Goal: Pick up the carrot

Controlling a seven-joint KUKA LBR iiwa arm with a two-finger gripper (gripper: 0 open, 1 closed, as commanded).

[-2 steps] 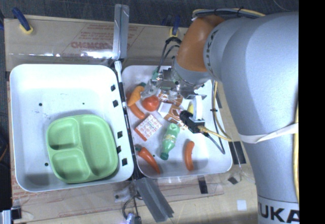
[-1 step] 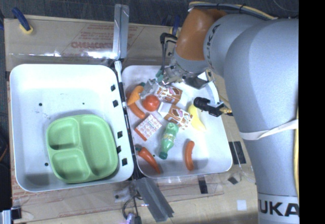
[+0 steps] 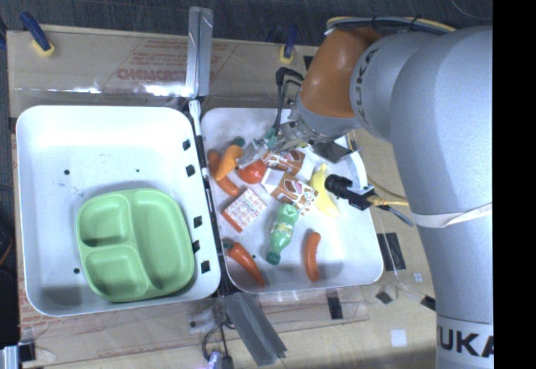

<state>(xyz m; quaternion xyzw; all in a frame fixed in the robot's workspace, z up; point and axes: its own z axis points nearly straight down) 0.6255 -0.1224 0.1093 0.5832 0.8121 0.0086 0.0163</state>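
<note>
Carrot (image 3: 224,169) lies at the right bin's (image 3: 365,269) left wall; I hover my gripper (image 3: 280,138) nearby, its grip hidden from me.

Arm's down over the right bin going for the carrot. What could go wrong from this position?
1. Several look-alikes: an orange carrot with a green top at the bin's left wall, another at the front edge, plus an orange sausage-shaped piece. A wrong pick seems possible.
2. The gripper sits over a crowded pile near a red tomato-like piece and small printed cartons; it may catch those instead.
3. The left carrot hugs the white bin wall, leaving little room.
</note>
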